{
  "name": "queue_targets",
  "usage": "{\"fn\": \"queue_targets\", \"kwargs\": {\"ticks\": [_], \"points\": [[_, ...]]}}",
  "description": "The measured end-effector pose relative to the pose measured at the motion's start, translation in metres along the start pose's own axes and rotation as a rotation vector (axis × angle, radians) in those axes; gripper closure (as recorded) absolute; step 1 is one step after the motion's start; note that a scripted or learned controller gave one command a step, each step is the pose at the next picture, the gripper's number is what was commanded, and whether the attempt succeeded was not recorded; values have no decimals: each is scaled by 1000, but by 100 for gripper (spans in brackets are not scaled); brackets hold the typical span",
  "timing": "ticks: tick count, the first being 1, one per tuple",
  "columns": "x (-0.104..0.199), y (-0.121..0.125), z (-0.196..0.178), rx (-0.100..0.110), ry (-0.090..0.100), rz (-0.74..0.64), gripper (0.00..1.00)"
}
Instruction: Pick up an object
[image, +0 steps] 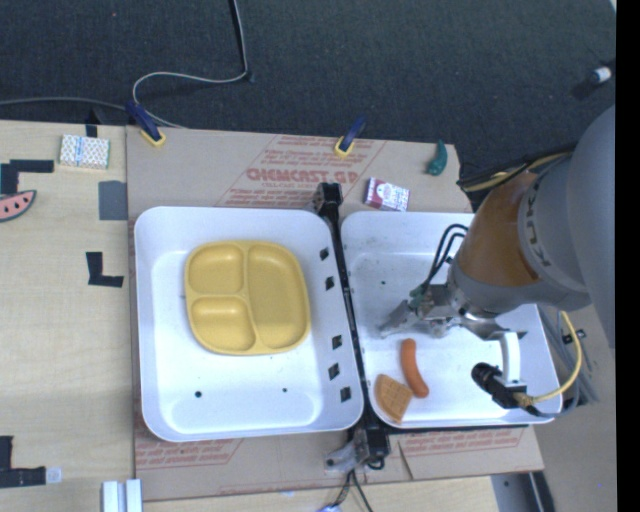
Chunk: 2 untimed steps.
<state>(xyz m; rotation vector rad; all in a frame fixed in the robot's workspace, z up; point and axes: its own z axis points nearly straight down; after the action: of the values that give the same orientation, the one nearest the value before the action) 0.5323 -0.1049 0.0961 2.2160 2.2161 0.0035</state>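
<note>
Orange and smooth, the small toy sausage (414, 368) lies in the right bin (372, 240), near its front wall, with its long side running almost from back to front. It looks like light hard plastic, so I judge it weighs very little and does not bend, but its round glossy skin may slip or roll away if the fingers close off-centre. The best place to take it is across the middle of its short width, with the fingers on the two long flanks.

Just beside it, toward the front left corner, lies a brown waffle-like piece (393, 397), flat and thin. It seems stiff and light too, but so low on the floor of the bin that it is harder to get the fingers under or around it.

The gripper (408, 312) hangs low over the middle of the right bin, and its metal fingers point to the left of the view. They appear spread a little apart, with nothing between them. The sausage is not between them: its upper end is near, just in front of the fingers and slightly to the right, apart from them. The waffle piece is further off.

The left bin (160, 400) carries a yellow divided plate (246, 297), well apart from the gripper.
</note>
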Motion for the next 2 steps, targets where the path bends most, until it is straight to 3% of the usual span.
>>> {"fn": "queue_targets", "kwargs": {"ticks": [1, 2], "points": [[11, 62, 11, 4, 3, -1, 0], [10, 62, 1, 4, 0, -2, 100]]}}
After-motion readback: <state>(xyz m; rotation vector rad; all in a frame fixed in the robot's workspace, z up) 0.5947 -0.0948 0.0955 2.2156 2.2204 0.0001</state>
